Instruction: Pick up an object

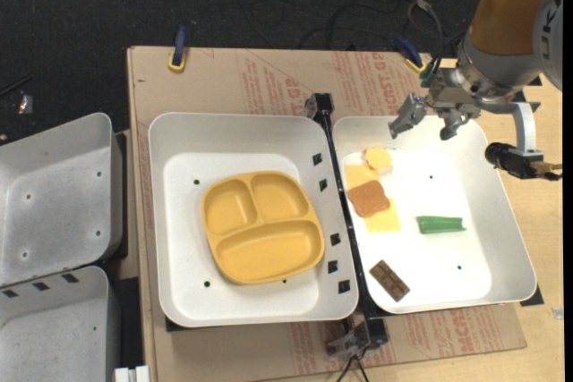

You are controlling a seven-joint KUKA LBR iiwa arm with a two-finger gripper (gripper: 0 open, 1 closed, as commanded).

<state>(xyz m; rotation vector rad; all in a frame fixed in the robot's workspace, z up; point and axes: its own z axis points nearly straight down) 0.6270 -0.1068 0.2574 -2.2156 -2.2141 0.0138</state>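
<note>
two white bins sit side by side before us. the left bin (170, 192) bears a yellow divided plate (262, 226). in the right bin (501, 219) we see a green piece (440, 224), a brown bar (389, 280), a brown slice (368, 199) lying on a yellow slice (386, 217), and a small yellow round piece (378, 159). the gripper (429, 123) hovers over the right bin's far edge, fingers spread apart, grasping nothing

Bright even overhead light, white bins (448, 282) near overexposed, soft shadows, slight grain
</note>
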